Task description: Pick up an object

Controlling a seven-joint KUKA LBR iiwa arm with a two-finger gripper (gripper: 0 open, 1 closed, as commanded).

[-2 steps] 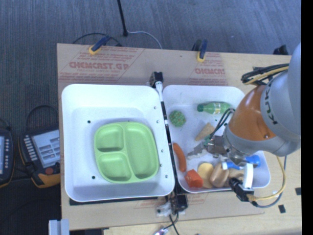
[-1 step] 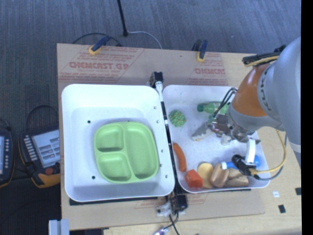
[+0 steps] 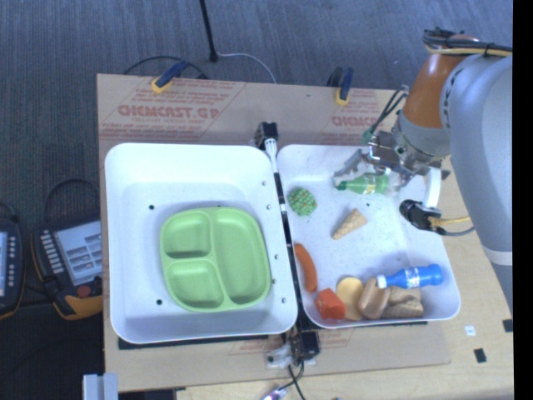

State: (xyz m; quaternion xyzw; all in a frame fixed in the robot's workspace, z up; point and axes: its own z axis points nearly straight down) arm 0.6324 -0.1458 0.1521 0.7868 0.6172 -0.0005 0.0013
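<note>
A small green plastic bottle point(image 3: 366, 185) lay on its side at the far end of the right-hand shallow white bin point(image 3: 450, 307), directly under the pincer point(image 3: 376, 167). It looked light, stiff and smooth, so probably slippery; the safest hold would be across the middle of its round body, not the narrow neck. Whether the pincer was released or clenched on it could not be told, since metal parts hid the tips. The grey arm with the orange band point(image 3: 433, 90) reached in from the right and bent down steeply over that corner. Nearer the middle of the same bin sat a green knobbly ball point(image 3: 301, 200) and a tan cone point(image 3: 350, 222). The left-hand bin held a green divided plate point(image 3: 215, 257), well apart, on the brown worktop point(image 3: 166, 115).
</note>
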